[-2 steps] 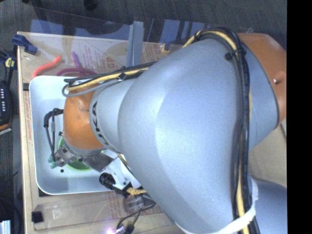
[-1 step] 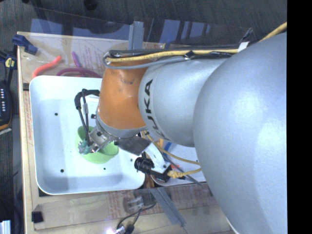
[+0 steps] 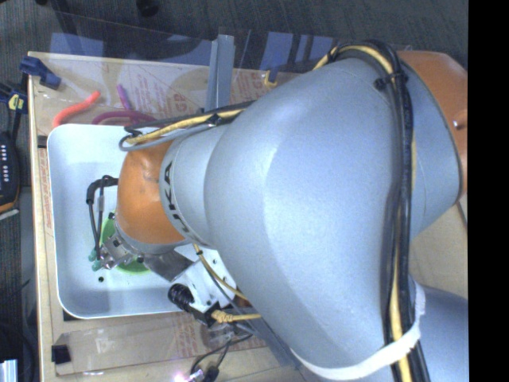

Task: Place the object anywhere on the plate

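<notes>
- A dark carpeted floor (image 3: 159, 6) runs along the top of the camera view, and below it lies the tan bench (image 3: 48, 94), its top covered with printed sheets.
- The white bin (image 3: 67, 173) sits on the bench at the left of the view. Its left wall and near corner are bare; the rest of it is covered by the arm.
- Just beyond the bin's far rim lie an orange strip (image 3: 75, 110) and a loop of pink cord (image 3: 119, 118). A blue clamp (image 3: 36, 68) sits at the bench corner, further from the bin.
- A grey upright post (image 3: 221, 70) stands behind the bin's far rim.
- The grey arm (image 3: 318, 197) reaches in from the right and takes up most of the view. Its orange band (image 3: 147, 197) hangs over the middle of the bin.
- A yellow cable (image 3: 183, 124) runs along the arm above the bin, and a thin black cable (image 3: 95, 193) loops down beside the orange band.
- A white bracket with a black plug (image 3: 187, 293) juts from the wrist over the bin's near rim.
- The gripper (image 3: 102, 259) is low inside the bin, under the orange band, right at the edge of the green plate (image 3: 131, 265).
- The plate lies on the bin floor towards the near wall, with just a green crescent of it showing past the wrist.
- From this angle the wrist covers the gripper's working end, so I cannot tell how far open it is or whether it holds anything.
- I cannot tell where the object is; the wrist covers most of the plate.
</notes>
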Action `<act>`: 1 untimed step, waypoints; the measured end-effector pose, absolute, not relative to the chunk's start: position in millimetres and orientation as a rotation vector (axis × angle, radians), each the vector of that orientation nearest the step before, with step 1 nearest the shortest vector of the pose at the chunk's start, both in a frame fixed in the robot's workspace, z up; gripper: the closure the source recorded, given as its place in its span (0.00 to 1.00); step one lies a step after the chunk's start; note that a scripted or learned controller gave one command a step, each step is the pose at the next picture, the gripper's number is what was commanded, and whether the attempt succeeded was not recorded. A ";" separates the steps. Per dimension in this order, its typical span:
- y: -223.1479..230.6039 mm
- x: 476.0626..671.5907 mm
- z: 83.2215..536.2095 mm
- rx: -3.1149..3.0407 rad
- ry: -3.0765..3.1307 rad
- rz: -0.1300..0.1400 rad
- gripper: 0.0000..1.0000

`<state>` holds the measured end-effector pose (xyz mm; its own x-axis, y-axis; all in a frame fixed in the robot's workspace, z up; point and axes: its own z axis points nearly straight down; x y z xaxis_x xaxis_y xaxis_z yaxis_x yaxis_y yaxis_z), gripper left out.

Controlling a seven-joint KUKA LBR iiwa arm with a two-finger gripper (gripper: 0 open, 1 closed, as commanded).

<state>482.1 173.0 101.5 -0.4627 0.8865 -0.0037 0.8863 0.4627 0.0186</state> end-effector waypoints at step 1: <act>94.1 495.8 190.3 1.166 2.920 -0.004 1.00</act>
